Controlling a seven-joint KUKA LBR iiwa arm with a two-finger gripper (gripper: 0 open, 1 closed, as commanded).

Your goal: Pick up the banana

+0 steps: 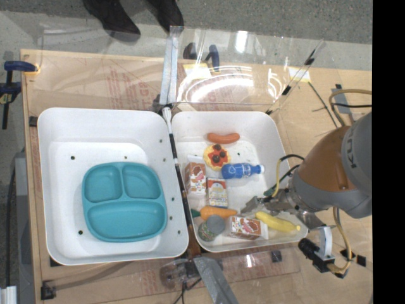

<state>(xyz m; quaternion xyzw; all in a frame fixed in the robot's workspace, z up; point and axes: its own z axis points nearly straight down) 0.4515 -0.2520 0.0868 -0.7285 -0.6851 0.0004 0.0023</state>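
1. Two shallow white bins sit side by side on the tabletop [95,87]: the left bin [57,132] and the right bin [266,132].
2. One teal divided plate [124,201] with three compartments lies in the left bin.
3. The right bin holds one banana [278,223], one sausage [223,137], one blue bottle [241,170] lying on its side, one round yellow item with dark and red bits on top [217,157], one carrot [212,213], one grey-green round object [211,228] and three small printed packets: one [195,177] near the bin's left wall, one [217,192] just beside it, and one [246,228] at the front.
4. The banana lies near the front right corner of the right bin, just beside the front packet, its length running from upper left to lower right.
5. The gripper [258,202] is low inside the right bin, just above the banana's left end in the view, between the bottle and the banana.
6. From this angle I cannot tell how far the gripper is open, nor whether it touches the banana; nothing is visibly held between its parts.
7. The grey arm with its orange band [323,170] reaches in over the right rim of the right bin.
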